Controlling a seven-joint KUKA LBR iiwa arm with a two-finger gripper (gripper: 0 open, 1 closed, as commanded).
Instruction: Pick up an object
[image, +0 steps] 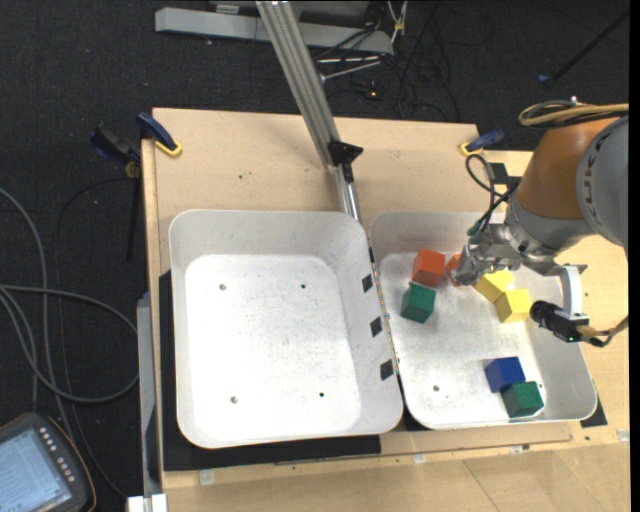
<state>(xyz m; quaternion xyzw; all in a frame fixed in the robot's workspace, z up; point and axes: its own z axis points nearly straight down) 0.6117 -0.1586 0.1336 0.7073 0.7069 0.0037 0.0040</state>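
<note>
Arm's claw (470, 268) is hovering low in the right bin (570, 385), just beside the orange block (429, 266) w/ a green block (419, 303) below it; looks light, stiff, prob. best pinched across flat sides.

The gripper (468, 268) is down in the right bin (470, 405), against the right side of an orange block (429, 266). A green block (419, 302) sits just below-left of it, two yellow blocks (503, 293) just to its right. Farther toward the near rim lie a blue block (504, 372) and another green one (523, 398).
</note>
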